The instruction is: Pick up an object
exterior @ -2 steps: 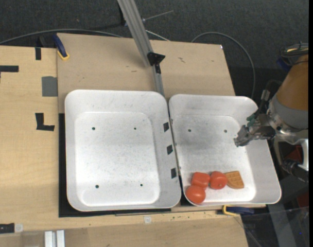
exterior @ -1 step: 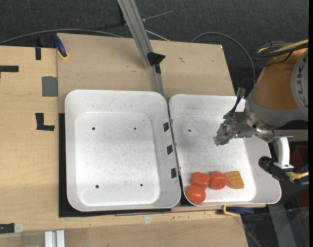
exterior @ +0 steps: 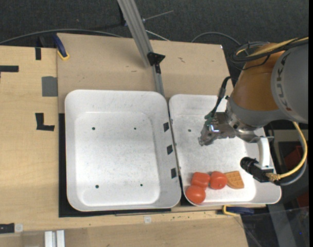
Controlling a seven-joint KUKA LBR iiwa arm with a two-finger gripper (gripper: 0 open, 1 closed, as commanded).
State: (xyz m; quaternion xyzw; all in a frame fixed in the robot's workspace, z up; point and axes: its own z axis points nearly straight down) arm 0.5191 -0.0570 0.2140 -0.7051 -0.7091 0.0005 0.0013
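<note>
robot gripper (exterior: 207, 138) over the right bin (exterior: 190, 112), can't tell its grip, three red tomatoes (exterior: 204, 184) and orange cracker (exterior: 235, 179) at its 6 o'clock

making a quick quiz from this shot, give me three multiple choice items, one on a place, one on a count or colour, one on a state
1. Where do the small objects lie?
A. near edge of the right bin
B. middle of the left bin
C. on the bare bench

2. How many red pieces are there?
A. one
B. three
C. five

3. Where is the gripper relative to the objects?
A. pressed onto the red pieces
B. over the left bin
C. above the right bin, apart from the objects

Key: 1 A, the red pieces and the orange piece sit along the near edge of the right bin. 2 B, three red lumps cluster together beside one orange piece. 3 C, the gripper hangs over the bin's middle, with bare bin floor between it and the pieces.
</note>
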